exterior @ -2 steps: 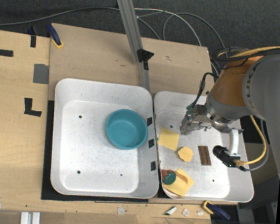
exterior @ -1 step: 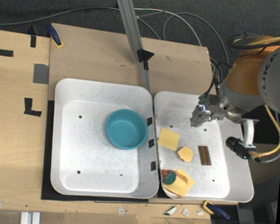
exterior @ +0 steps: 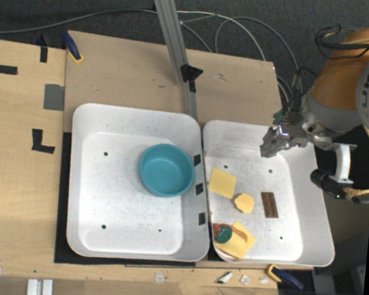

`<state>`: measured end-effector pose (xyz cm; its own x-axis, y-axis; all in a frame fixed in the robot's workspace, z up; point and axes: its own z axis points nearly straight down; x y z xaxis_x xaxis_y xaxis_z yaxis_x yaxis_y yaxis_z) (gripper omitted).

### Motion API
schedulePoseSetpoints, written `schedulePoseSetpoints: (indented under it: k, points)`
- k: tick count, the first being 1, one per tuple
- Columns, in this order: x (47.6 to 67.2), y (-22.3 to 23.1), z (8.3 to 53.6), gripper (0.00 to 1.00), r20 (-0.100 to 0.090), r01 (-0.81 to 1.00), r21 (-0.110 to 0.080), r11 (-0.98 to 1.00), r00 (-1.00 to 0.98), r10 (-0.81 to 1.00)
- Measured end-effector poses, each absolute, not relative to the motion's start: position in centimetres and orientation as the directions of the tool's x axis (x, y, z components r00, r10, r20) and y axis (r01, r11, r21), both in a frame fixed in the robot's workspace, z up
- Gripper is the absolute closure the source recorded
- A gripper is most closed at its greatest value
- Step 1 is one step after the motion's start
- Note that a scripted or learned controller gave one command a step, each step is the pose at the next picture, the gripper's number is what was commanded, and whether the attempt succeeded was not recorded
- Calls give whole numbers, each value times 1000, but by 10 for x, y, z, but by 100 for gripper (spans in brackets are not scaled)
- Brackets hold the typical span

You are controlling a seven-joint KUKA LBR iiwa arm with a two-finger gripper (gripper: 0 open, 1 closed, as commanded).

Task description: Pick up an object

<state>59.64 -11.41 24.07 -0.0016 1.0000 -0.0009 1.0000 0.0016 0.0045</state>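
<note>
Nearest the camera, at the bottom of the frame, the tabletop (exterior: 6,223) edge carries a few small clips, and just above it sit the lower rims of the two white bins. Lying in the lower part of the right bin (exterior: 308,215) is a small heap: a yellow wedge-shaped piece (exterior: 241,240) touching a red and green item (exterior: 222,232). Higher in that bin lie a pale yellow square block (exterior: 223,183), a small orange-yellow lump (exterior: 245,203) just beside its lower right corner, and a dark brown bar (exterior: 269,204) a little to the right of the lump. The left bin (exterior: 95,186) holds a blue bowl (exterior: 166,169), upright, right of its middle. The gripper (exterior: 272,146) hangs over the upper part of the right bin, near its top rim, well apart from every loose piece; whether it is spread or pressed together I cannot tell, since it appears as one dark mass, and nothing is visible in its grip. As a judgement, the task has barely begun: no object is lifted, all rest on the bin floors, and what remains is choosing a target, moving over it, descending, closing and raising. The square block and the lump look like the closest candidates.
</note>
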Motion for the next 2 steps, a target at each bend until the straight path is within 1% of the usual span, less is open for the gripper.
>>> schedulePoseSetpoints:
  k: [1,2]
  points:
    - [595,-66,245,100,2,1000,0,6,-6,1000]
    - [608,-10,237,100,1,1000,-2,7,-7,1000]
